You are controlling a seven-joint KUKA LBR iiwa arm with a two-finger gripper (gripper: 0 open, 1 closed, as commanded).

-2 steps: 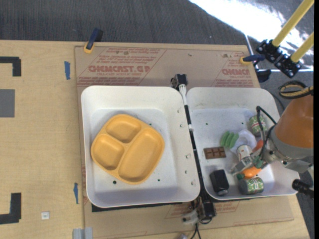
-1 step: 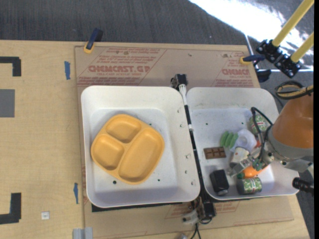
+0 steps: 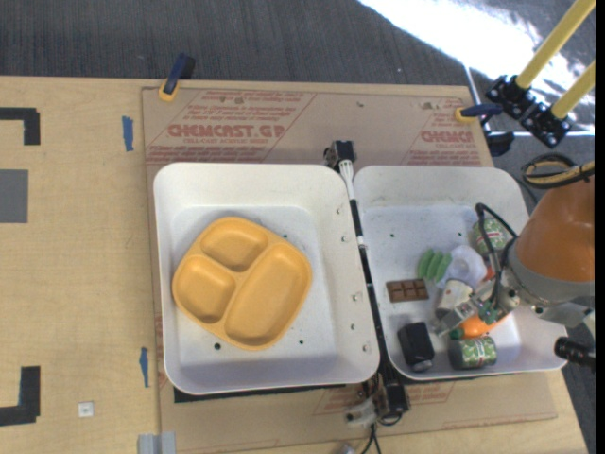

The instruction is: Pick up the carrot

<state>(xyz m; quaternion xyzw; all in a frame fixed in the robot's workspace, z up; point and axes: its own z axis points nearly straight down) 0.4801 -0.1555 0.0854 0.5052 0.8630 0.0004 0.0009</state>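
Gripper over carrot (grasp unclear), right bin.

Orange carrot at lower right; yellow-orange divided plate left of centre; white bins; brown chocolate bar; green leafy piece; black block.

The two-finger claw reaches into the right-hand shallow white bin, and the small orange carrot lies just below it, touching the green-labelled can on the near side. Left of the claw lie the brown chocolate bar and the green ribbed piece, with the black block down to its lower left. Far to the claw's left, the other shallow white bin holds the yellow three-compartment plate.
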